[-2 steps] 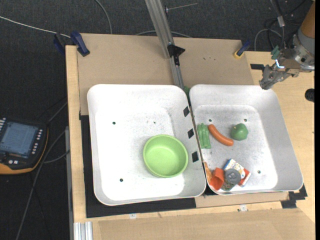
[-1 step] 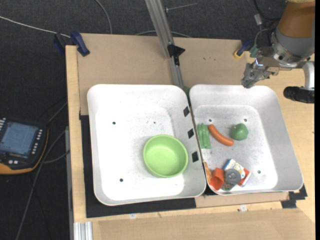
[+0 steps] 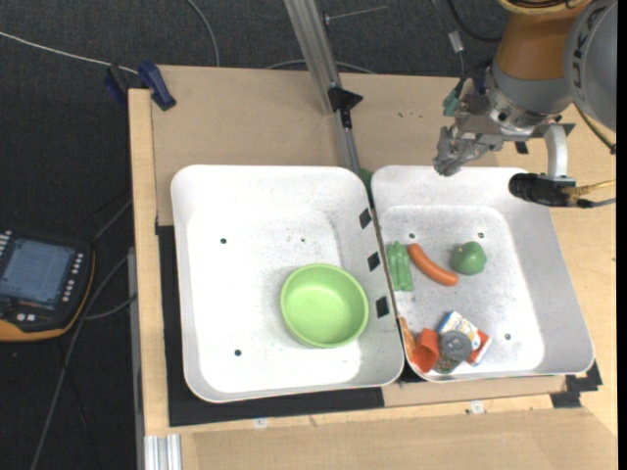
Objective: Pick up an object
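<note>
A: Tan bench (image 3: 245, 116), two bins. Gripper (image 3: 449, 163) over right bin's (image 3: 549, 262) far rim, fingers near-closed, holding nothing.
B: Step?
A: Approach, I'd say. Carrot (image 3: 432, 264) mid-bin; next, open and descend.

Two bins sit side by side on the bench (image 3: 245, 96). In the left bin (image 3: 211, 204), a bowl (image 3: 324, 305) lies toward 4 o'clock. In the right bin (image 3: 549, 262), a block (image 3: 399, 266) lies at 9 o'clock, a carrot (image 3: 432, 264) just right of it, an apple (image 3: 469, 258) further right. A packet pile (image 3: 451, 343) lies at 6 o'clock. The gripper (image 3: 448, 163) hangs over the right bin's 11 o'clock rim.
</note>
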You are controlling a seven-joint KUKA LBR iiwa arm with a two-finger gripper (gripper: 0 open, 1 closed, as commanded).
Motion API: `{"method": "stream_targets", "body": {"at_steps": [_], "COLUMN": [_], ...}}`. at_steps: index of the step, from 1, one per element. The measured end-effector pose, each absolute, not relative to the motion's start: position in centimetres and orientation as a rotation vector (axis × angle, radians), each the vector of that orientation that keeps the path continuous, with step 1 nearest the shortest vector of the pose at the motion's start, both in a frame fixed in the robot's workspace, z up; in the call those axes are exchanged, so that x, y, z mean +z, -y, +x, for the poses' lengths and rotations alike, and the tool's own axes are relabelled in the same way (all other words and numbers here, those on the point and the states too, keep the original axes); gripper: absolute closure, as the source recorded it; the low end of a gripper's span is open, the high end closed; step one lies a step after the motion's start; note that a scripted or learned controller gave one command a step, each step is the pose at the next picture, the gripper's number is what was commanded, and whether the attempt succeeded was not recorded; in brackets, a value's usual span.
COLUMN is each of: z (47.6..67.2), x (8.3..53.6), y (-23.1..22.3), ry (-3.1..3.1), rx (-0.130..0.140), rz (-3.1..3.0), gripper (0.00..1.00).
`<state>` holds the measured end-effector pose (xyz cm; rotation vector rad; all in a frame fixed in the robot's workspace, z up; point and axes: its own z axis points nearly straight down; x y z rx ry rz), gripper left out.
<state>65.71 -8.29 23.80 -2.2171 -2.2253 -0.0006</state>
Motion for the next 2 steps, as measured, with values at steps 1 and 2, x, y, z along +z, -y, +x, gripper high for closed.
{"method": "stream_targets", "body": {"at_steps": [1, 2], "z": [65.5, 66.6], "x": [24.7, 23.7], "y": [2.9, -2.2], "ry": [2.227, 2.226], "rx": [-0.003, -0.001], "rz": [-2.216, -2.216], "gripper": [1.00, 1.00]}}
